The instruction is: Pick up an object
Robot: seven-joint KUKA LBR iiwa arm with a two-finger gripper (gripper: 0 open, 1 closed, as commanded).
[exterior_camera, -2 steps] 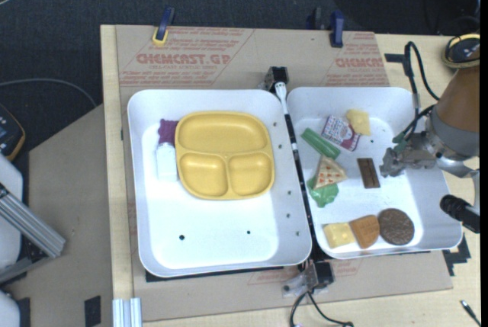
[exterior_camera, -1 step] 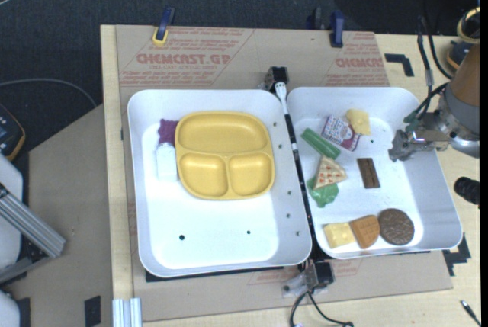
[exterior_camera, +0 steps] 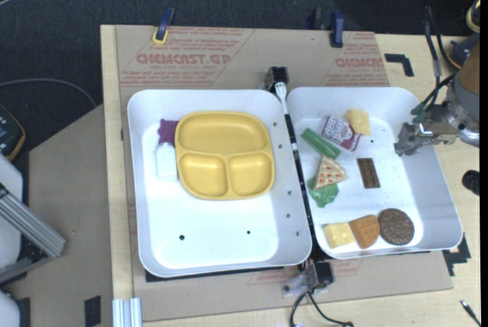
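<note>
The right bin (exterior_camera: 427,188) holds several small food items: a yellow piece (exterior_camera: 357,120), a maroon-and-white packet (exterior_camera: 340,133), a green stick (exterior_camera: 319,143), a pizza slice (exterior_camera: 329,173), a brown bar (exterior_camera: 368,172), a cheese cube (exterior_camera: 338,234), an orange chunk (exterior_camera: 365,230) and a brown round cookie (exterior_camera: 396,226). My gripper (exterior_camera: 412,139) hangs at the right bin's right edge, to the right of the brown bar, with nothing visibly held.
The left bin (exterior_camera: 221,242) carries a yellow three-compartment tray (exterior_camera: 225,153), with a purple item (exterior_camera: 167,130) and a white bottle (exterior_camera: 165,161) on its left. Clamps (exterior_camera: 162,27) sit along the bench's far edge.
</note>
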